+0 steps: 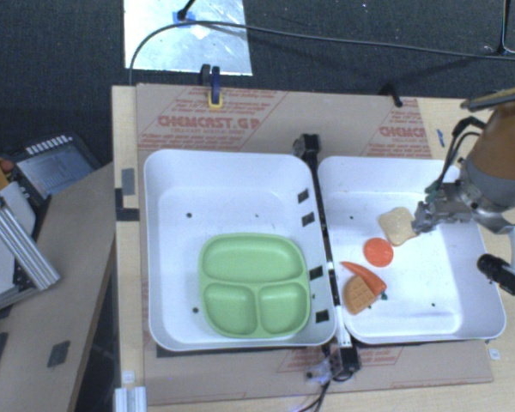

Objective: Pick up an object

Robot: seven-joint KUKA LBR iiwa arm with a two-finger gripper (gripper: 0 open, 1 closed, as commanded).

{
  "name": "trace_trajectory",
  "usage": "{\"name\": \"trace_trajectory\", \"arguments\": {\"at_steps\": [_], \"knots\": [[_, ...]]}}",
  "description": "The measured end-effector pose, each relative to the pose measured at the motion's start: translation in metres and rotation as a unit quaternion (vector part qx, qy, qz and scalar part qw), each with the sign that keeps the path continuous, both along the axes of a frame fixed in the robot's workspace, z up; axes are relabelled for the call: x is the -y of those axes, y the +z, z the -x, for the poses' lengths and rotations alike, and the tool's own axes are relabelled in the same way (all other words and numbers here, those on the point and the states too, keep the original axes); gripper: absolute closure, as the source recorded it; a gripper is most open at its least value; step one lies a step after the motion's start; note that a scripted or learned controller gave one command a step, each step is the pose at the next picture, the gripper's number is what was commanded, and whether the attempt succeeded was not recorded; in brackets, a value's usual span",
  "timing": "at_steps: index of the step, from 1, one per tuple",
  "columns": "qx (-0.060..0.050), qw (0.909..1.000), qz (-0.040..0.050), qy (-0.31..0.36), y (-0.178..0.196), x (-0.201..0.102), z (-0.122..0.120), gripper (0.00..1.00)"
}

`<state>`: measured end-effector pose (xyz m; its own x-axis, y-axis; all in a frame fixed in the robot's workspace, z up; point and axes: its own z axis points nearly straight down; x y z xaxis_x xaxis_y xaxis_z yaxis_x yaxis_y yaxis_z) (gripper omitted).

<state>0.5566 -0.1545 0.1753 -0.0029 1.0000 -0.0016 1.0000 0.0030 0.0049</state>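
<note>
In the right bin (463, 316) lie a pale tan bread-like piece (396, 225), a flat red-orange disc (378, 251), a red pepper-like strip (363, 274) and a brown cookie-like piece (359, 294). My gripper (426, 218) hangs at the right edge of the tan piece, touching or nearly touching it. The arm with its orange band (506, 148) comes in from the right and covers the fingers.
The left bin (180, 196) holds a green three-compartment plate (253, 283). A black clip divider (318, 230) runs between the bins. Cables and a foil sheet (189, 24) lie beyond the bench. A grey device (56, 170) sits at the left.
</note>
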Motion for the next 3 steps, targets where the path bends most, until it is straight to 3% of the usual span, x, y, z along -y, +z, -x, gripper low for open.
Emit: {"name": "trace_trajectory", "arguments": {"at_steps": [2,3], "knots": [[0.001,1.0,0.0003,0.001,0.086,0.005,-0.006,1.0],[-0.001,1.0,-0.0018,0.003,0.078,-0.056,-0.005,1.0]]}}
